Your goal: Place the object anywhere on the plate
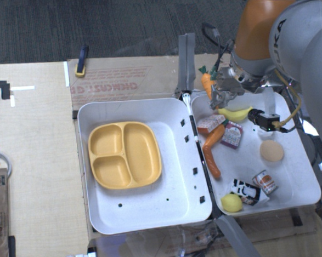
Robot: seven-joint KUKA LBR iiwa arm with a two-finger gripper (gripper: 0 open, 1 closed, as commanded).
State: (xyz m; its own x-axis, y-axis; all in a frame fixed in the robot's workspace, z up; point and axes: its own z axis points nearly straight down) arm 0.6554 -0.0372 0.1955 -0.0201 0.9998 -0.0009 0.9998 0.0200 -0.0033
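**Carrot at the gripper, plate waiting in the left bin**

The carrot (207, 82) hangs upright at the far edge of the right bin (297, 192), right against the gripper (220, 95); it seems pinched between the fingers, though the angle makes that uncertain. The yellow plate (125, 154) (three compartments) lies in the left bin (150, 214). Below the gripper lie a banana (236, 113), two sausages (212, 136), an egg (272, 151) and a lemon (231, 202).

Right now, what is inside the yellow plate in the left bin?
The yellow plate has three compartments, and all three show only bare yellow surface. Nothing covers it, so no part is hidden. The food items, like the banana and lemon, lie in the right bin.
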